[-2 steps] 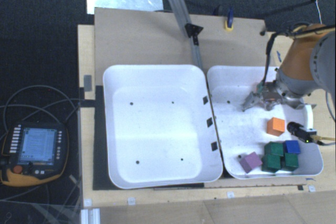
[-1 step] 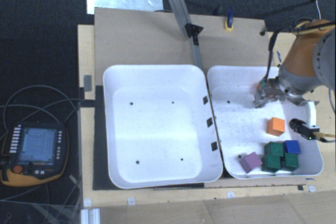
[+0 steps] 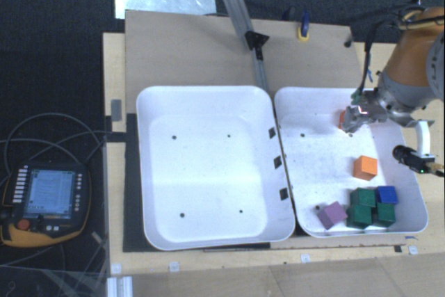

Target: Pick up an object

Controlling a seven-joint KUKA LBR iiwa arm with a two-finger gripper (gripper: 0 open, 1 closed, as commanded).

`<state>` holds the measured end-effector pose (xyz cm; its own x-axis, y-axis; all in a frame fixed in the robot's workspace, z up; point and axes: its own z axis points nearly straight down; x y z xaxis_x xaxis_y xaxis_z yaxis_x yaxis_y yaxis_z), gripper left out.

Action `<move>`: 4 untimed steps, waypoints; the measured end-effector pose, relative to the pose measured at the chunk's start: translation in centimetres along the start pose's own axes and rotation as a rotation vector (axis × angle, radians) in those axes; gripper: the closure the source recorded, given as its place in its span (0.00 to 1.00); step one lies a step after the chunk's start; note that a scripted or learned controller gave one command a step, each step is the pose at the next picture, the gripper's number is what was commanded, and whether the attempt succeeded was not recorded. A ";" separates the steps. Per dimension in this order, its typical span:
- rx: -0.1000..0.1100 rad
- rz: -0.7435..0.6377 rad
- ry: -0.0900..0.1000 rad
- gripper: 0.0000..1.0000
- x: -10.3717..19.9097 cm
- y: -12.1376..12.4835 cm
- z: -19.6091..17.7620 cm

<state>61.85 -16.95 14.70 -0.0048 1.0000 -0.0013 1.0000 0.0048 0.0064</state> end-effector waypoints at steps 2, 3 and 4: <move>0.003 -0.005 0.002 1.00 4.4 0.5 -6.5; 0.002 -0.006 0.003 1.00 9.7 1.9 -6.4; 0.003 -0.007 0.004 1.00 15.6 2.5 -7.9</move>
